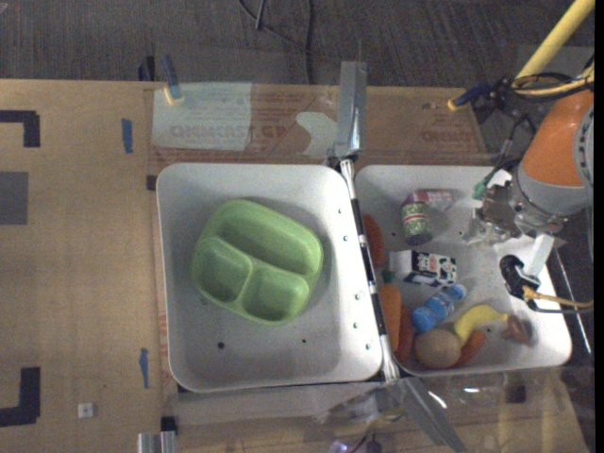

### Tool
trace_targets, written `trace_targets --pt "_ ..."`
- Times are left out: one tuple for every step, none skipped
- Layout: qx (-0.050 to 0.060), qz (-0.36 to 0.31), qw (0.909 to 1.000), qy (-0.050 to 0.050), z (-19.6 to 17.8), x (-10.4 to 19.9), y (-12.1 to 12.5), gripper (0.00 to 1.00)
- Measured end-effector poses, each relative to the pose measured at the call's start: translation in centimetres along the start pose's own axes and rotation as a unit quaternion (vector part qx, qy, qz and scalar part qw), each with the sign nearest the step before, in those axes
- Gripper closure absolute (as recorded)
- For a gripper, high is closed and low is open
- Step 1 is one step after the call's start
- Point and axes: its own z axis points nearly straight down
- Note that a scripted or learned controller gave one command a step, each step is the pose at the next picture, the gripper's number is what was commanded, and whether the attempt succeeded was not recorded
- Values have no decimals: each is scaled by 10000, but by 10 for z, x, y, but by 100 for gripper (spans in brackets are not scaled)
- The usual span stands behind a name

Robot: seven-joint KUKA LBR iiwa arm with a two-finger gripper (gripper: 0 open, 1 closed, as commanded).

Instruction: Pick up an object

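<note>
Lying at the near edge of the right bin [557, 347], the banana [477, 320] is short, yellow and curved, its long axis running left to right beside a potato [437, 347]. The gripper [500, 217] hangs farther back; its opening cannot be determined.

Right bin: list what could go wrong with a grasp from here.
1. The potato, banana and blue bottle crowd together in the right bin; closing there might catch two or knock one away.
2. The carrot lies along the bin's left wall, which likely blocks a finger.
</note>
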Motion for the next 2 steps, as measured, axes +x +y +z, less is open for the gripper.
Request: trace_targets --pt "2 0 10000 0 0 0 0 0" --pt "-8 -283 9996 -3 -201 3 3 0"
